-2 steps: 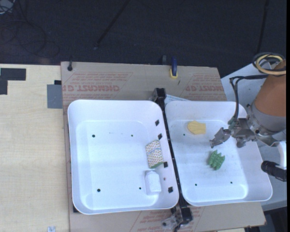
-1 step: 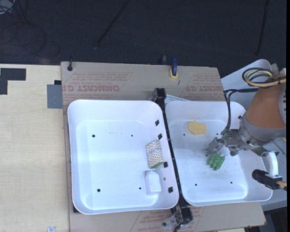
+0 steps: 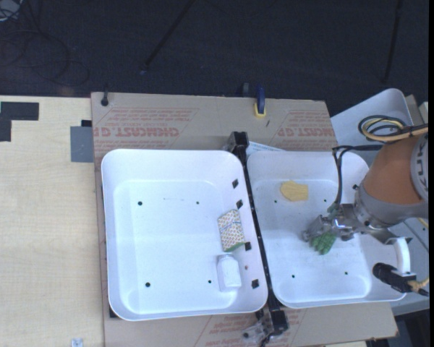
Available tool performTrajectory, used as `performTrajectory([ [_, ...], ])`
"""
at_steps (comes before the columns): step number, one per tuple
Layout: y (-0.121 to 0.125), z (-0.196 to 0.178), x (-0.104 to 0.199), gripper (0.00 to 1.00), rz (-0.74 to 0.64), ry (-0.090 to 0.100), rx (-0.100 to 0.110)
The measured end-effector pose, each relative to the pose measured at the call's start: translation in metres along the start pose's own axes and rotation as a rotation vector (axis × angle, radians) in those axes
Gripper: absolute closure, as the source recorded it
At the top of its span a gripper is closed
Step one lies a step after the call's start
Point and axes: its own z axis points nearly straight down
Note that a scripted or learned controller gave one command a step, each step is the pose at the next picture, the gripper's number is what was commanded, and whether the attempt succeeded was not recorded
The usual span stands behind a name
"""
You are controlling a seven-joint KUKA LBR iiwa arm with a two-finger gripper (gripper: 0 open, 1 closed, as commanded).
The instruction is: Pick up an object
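Note:
In the right bin point(image 3: 347, 289) a small green object point(image 3: 322, 245) lies near the middle. My gripper point(image 3: 317, 231) reaches in from the right and sits low over it, right at the object's upper edge. Whether it touches the green object cannot be made out. A flat yellow piece point(image 3: 294, 191) lies farther back in the same bin, apart from the gripper.
The left bin point(image 3: 130, 194) holds a green-and-white patterned packet point(image 3: 231, 230) and a small white block point(image 3: 228, 272), both close to its right wall. The divider between the bins carries black clips point(image 3: 239, 142). Brown cardboard point(image 3: 173, 125) lies under both bins.

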Motion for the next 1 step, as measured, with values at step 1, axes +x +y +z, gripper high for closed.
performTrajectory([
  [1,-0.0001,-0.0117,-0.0012,1.0,0.004,0.0,0.0],
])
